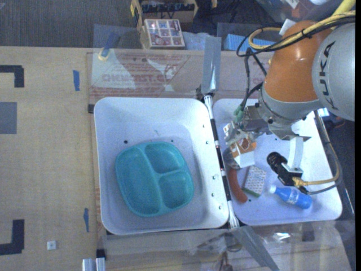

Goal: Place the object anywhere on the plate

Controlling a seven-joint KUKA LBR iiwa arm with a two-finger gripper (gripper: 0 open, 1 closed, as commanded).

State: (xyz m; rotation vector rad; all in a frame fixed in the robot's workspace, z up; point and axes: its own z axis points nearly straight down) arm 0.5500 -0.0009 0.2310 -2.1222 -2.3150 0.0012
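Note:
A teal plate (153, 178) with three compartments lies in the left white bin (113, 117), with nothing on it. My gripper (233, 135) reaches down into the right bin (324, 205) at its left side, close to the divider. Right under it sits a small orange and white box (243, 151); the wrist hides how the gripper meets the box. Just in front of the box a red sausage-shaped thing (237, 188) lies along the bin's left wall.
A pale speckled pad (255, 180) with a green edge lies beside the sausage. A small blue bottle (292, 197) lies on its side toward the right bin's front right. Behind the bins are a clear sheet and a cardboard box (163, 7).

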